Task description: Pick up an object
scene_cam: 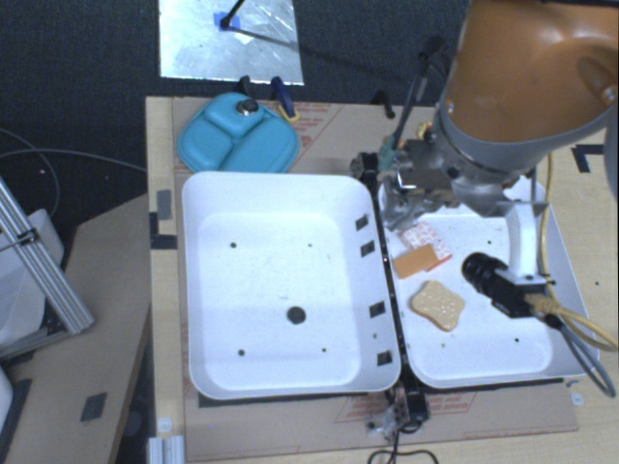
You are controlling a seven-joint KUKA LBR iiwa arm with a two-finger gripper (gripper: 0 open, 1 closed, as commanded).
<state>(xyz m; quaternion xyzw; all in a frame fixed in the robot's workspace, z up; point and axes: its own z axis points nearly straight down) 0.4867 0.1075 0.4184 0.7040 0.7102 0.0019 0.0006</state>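
Bread slice (437,304): in right bin (484,356), lower right.
Gripper (402,188): right of centre, half-hidden under arm (532,56); open or closed, cannot tell.

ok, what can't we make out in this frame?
Camera view:
- gripper: mostly covered by the arm; grasp unreadable.
- right bin: far end hidden under the arm.
- red-and-white packet: print blurred.
- dark spot in left bin: too small to identify.

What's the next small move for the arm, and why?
Probably shift slightly nearer and lower onto the packet: the gripper sits over the right bin's far left corner, just behind the packet, with the orange slice and toast farther on.
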